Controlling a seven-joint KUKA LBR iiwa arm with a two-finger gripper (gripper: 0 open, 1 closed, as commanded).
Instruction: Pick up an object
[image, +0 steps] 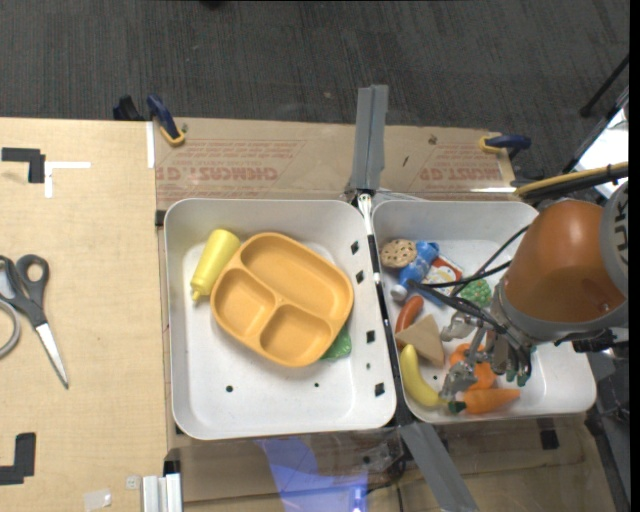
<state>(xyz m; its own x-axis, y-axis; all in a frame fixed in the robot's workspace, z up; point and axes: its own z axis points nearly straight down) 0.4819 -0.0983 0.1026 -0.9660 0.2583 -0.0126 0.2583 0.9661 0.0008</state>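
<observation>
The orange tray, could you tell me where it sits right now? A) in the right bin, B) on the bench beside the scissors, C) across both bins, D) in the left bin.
D: the orange tray lies wholly inside the left bin, beside a yellow bottle.

The orange band of the arm (565, 265) covers the right part of the right bin (560, 400) and is cut off by the right edge. The tool (470, 375) is too cluttered to read its fingers. A green thing (340, 346) lies mostly hidden under the orange tray (280, 297). The scissors (35, 310) run past the left edge.
</observation>
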